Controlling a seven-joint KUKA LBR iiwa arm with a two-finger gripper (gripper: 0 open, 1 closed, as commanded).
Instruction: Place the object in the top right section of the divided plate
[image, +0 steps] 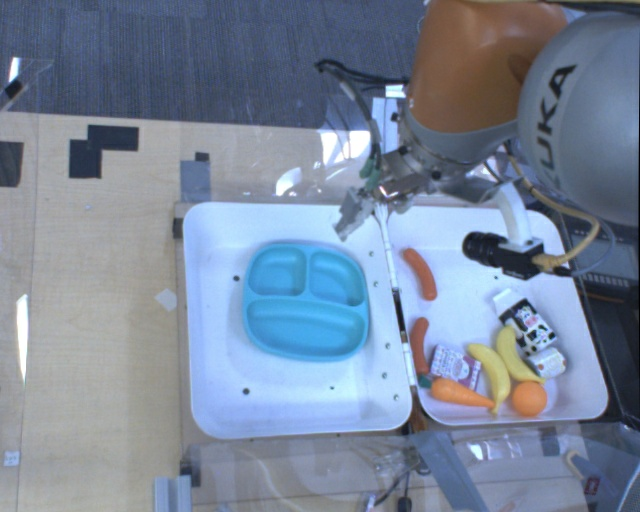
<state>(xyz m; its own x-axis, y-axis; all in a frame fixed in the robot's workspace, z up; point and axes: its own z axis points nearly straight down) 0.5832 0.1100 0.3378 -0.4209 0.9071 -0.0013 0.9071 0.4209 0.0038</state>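
Note:
A light blue divided plate (305, 302) lies in the left white bin (215, 330), with two small sections at its far side and one long section at the near side. All of its sections are bare. My gripper (356, 212) hangs over the far end of the wall between the two bins, just beyond the plate's top right section (336, 280). I see nothing in it. In the right bin (585, 350) lie an orange-red sausage (420, 273), a second sausage (419, 343), a carrot (460, 393), two bananas (500, 365) and an orange (529, 398).
A black-and-white milk carton (530, 335) and a pink packet (455, 363) sit among the food in the right bin. A black cylinder with cables (500, 250) juts from the arm above that bin. The arm's bulk covers the right bin's far corner.

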